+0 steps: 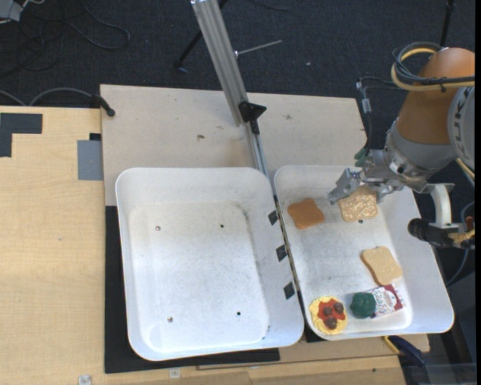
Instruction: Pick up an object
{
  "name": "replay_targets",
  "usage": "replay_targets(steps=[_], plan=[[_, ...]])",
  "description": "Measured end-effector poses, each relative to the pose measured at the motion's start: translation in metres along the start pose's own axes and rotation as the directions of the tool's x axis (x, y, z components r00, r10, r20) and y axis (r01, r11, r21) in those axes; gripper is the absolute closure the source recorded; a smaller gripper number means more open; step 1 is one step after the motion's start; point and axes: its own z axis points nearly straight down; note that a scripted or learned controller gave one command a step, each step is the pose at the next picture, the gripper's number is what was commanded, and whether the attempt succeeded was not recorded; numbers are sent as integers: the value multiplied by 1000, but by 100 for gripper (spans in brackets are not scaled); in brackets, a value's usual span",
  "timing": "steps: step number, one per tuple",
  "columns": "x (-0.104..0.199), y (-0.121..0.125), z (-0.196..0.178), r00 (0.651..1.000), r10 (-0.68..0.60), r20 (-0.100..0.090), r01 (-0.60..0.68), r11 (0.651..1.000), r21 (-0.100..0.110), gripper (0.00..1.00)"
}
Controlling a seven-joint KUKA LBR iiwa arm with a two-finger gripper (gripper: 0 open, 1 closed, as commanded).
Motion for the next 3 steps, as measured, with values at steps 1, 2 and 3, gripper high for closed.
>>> replay_targets(steps=[1, 2, 3], plan=[[-1, 0, -21, 1000, 0, -1, 0, 1000, 3, 100], [43, 3, -28, 1000, -3, -2, 3, 1000, 5, 100], [101, 4, -19, 1000, -4, -3, 4, 1000, 8, 100]])
